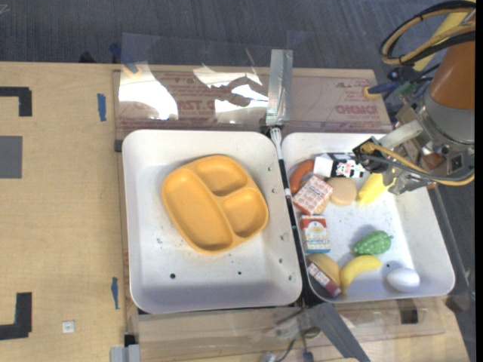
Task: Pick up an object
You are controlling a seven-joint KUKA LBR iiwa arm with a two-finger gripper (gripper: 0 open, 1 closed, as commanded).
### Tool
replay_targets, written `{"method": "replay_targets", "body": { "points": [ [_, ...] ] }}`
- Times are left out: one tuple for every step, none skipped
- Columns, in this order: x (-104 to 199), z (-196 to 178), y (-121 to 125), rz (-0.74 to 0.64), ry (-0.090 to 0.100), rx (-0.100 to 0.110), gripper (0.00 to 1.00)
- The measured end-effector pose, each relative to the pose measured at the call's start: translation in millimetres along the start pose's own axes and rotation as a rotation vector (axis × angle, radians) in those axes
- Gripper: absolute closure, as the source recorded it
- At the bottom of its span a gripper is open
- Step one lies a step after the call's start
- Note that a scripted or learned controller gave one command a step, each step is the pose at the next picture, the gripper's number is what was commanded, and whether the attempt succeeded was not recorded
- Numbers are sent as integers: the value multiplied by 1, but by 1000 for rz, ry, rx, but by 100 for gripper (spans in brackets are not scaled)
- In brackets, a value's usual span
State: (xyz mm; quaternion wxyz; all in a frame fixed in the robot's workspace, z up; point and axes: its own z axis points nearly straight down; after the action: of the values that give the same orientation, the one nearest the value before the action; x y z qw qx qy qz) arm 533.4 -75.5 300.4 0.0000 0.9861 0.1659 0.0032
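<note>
Gripper (400, 178) hung over right bin (423, 232), just beside yellow piece (371, 189); grip state couldn't be told. Banana (360, 268), green item (372, 243), white egg (402, 279) lay nearer front rim.

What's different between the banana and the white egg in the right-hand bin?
The banana is yellow; the egg is white. The banana is long and curved; the egg is short and rounded. The banana lies nearer the bin's middle; the egg sits by its corner. Both lie loose in the right bin.
</note>
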Motion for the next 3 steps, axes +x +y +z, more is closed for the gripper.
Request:
{"method": "replay_targets", "body": {
  "points": [
    [0,4,-2,-4,-8,3,0],
    [-70,101,30,136,-14,4,0],
    [-18,74,55,131,-7,2,0]
  ]
}}
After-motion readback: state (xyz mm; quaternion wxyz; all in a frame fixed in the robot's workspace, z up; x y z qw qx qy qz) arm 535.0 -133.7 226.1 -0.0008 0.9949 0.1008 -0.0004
